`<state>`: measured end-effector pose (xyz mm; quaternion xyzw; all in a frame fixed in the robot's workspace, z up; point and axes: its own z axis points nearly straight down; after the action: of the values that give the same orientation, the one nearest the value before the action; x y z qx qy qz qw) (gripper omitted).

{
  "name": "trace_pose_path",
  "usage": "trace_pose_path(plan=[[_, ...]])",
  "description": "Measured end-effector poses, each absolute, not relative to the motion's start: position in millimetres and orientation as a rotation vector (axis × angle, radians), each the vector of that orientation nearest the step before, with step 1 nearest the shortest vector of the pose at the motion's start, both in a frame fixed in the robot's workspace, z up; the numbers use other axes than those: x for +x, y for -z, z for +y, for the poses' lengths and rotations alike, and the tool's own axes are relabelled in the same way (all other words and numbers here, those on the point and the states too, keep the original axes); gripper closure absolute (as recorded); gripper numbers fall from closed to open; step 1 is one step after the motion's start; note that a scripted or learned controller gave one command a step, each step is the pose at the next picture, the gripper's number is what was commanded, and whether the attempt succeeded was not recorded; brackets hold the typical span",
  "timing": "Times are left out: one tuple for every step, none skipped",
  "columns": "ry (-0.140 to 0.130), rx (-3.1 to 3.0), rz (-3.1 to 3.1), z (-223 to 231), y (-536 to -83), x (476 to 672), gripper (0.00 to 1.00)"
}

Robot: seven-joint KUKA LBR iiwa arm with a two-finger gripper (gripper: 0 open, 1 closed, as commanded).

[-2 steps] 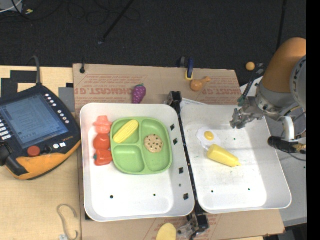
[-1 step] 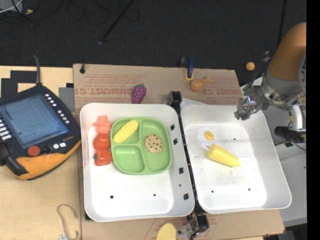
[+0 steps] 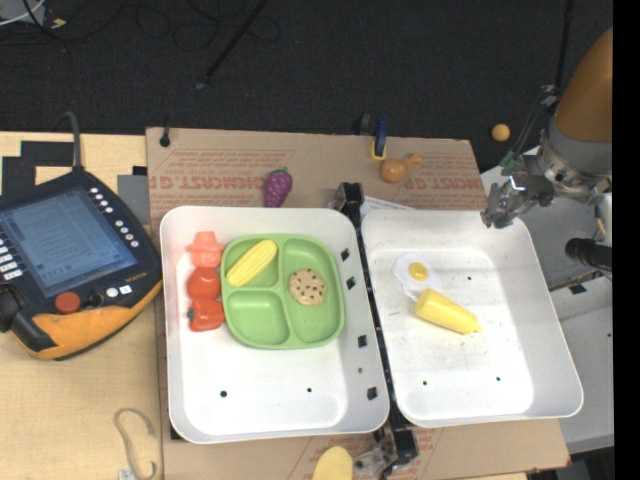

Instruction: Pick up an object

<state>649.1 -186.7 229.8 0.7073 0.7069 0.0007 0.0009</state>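
Note:
My gripper [image 3: 497, 211] hangs at the far right corner of the right bin [image 3: 548, 313], above its rim, with nothing seen between its fingers. In that bin lie a yellow wedge-shaped piece [image 3: 446, 312] and a small fried egg [image 3: 413, 271], both left of and nearer than the gripper. The left bin [image 3: 260, 398] holds a green divided plate [image 3: 262, 320] with a corn cob [image 3: 249, 261] and a cookie [image 3: 307, 287] on it. A red toy figure [image 3: 204, 281] lies beside the plate's left edge.
A purple grape bunch [image 3: 278, 185] and an orange pear-like toy [image 3: 397, 167] lie on the cardboard behind the bins. A teach pendant [image 3: 70, 258] sits at the left. A yellow object [image 3: 333, 463] rests at the front edge, and a small orange ball [image 3: 500, 131] is far right.

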Motion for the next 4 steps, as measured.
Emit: trace_pose_path(plan=[[0.001,2.222,2.226,-149,-239,619.7,1.00],[0.002,2.224,2.226,-112,-232,597.6,1.00],[0.004,2.224,2.228,-64,-233,559.2,1.00],[0.005,2.224,2.228,-23,-219,533.8,1.00]])
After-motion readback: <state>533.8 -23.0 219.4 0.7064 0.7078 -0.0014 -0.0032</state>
